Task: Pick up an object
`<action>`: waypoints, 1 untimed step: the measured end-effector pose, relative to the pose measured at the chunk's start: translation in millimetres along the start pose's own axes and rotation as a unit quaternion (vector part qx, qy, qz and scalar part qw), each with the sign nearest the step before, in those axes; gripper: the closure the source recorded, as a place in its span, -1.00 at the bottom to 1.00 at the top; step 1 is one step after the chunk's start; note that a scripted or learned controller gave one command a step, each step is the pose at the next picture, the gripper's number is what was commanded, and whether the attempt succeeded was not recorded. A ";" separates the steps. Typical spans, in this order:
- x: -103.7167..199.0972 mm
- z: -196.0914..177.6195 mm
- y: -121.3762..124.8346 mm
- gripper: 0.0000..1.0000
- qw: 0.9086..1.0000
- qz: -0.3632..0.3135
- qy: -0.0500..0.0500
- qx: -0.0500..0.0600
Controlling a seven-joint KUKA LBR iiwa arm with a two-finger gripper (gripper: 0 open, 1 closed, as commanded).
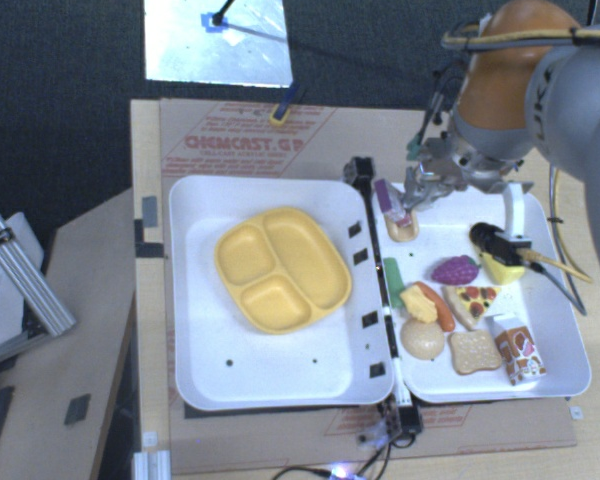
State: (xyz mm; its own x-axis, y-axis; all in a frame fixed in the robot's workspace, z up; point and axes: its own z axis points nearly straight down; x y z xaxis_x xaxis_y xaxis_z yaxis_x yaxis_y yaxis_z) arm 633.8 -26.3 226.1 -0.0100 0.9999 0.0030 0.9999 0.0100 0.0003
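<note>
Bins sat side by side on the table (150, 298). At nine o'clock, the left bin (195, 368) carried a yellow divided tray (282, 268) lying flat near its middle. At three o'clock, the right bin (570, 363) held a cluster of toy foods: a yellow wedge (417, 303) touching an orange carrot (440, 308), a round bun (423, 339), a toast slice (473, 352), a pizza slice (472, 302), a purple grape bunch (455, 269), a small milk carton (518, 354) and a banana (502, 258). Toward twelve o'clock in that bin, a small cake piece (402, 227) lay directly under the jaws (413, 200), touching or nearly so. Whether they stood apart or together could not be told. The grey arm (570, 88) reached in from two o'clock.
</note>
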 end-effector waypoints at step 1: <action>51.7 10.8 5.5 1.00 1.000 0.000 0.000 0.000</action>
State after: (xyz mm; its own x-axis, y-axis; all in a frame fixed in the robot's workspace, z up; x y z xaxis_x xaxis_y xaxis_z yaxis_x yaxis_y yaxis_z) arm 638.8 25.5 215.4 -0.0092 1.0000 0.0026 1.0000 0.0092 0.0001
